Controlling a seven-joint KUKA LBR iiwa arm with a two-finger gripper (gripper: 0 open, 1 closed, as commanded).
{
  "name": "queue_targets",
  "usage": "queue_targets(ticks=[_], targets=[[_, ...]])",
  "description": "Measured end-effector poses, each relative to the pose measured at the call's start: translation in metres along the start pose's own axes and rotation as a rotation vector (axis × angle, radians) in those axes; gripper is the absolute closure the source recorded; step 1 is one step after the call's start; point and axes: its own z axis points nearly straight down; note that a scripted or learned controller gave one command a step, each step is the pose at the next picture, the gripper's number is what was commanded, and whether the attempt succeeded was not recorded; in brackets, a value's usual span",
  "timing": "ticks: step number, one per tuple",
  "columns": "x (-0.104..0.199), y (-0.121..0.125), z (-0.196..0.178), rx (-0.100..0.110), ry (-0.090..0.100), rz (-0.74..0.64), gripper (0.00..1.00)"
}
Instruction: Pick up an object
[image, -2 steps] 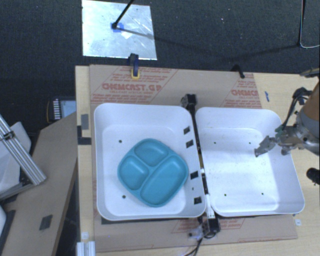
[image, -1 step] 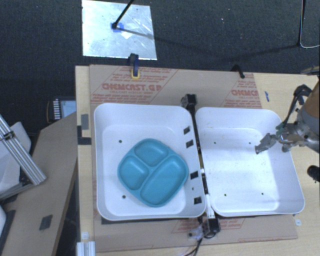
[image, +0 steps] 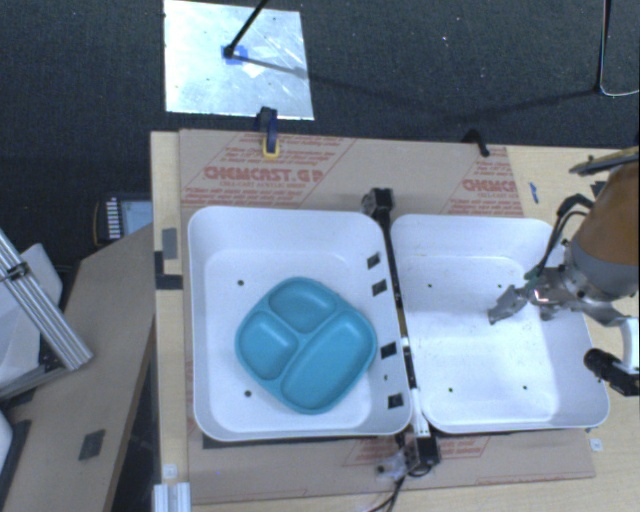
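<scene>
A blue divided plate (image: 305, 343) with three compartments lies flat in the left white bin (image: 215, 300), slightly right of the bin's centre. My gripper (image: 505, 306) hangs over the right white bin (image: 470, 400), in its right half, pointing left. It is far from the plate, across the divider between the bins. Nothing shows held at its tip. The grey arm with its orange band (image: 612, 225) enters from the right edge.
The two bins sit side by side on a brown cardboard sheet (image: 300, 170), joined by black clips along the middle divider (image: 392, 300). A shiny metal sheet (image: 238, 60) lies on the dark floor behind. A wooden side table (image: 90, 400) stands at the left.
</scene>
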Motion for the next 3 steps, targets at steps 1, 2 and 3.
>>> queue_targets(ticks=[1,2,3], targets=[[0.001,0.0,0.052,0.0,-0.001,0.001,0.0],[0.0,0.002,0.039,-0.006,-0.003,0.0,1.0],[0.004,0.007,-0.024,-0.009,-0.003,-0.002,1.0]])
